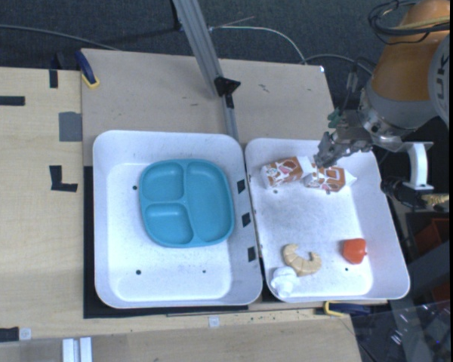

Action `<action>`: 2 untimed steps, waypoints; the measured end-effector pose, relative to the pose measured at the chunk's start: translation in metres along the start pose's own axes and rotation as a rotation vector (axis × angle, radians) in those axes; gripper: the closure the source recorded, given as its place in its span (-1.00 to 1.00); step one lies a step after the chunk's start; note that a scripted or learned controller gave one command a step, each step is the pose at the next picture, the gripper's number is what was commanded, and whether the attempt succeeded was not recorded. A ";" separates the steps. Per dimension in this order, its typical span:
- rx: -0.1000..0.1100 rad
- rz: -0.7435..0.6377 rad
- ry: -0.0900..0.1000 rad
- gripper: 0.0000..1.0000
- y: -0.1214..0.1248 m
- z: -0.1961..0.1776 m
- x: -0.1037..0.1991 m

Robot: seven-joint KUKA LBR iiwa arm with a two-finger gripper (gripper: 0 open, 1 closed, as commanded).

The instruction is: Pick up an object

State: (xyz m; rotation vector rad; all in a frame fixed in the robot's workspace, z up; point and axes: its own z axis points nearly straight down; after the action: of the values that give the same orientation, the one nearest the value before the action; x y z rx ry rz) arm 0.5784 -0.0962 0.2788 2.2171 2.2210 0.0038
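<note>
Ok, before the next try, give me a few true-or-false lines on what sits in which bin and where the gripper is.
1. The blue divided plastic plate lies in the left white bin. True.
2. The small red rounded object lies on the blue plate. False: it lies in the right white bin, near its right wall.
3. The gripper is over the right bin's far end, at the crinkled orange-and-white wrapper. True.
4. The tan croissant-shaped piece lies in the left bin. False: it is in the right bin, near its front edge.
5. The croissant-shaped piece touches the red object. False: bare bin floor separates them.
</note>
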 end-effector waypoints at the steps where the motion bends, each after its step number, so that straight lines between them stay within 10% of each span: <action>1: 0.006 -0.003 0.001 1.00 -0.008 0.010 0.041; 2: 0.008 -0.003 0.001 1.00 -0.028 0.021 0.083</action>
State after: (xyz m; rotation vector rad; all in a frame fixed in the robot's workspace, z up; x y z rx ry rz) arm 0.5507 -0.0131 0.2577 2.2187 2.2286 -0.0030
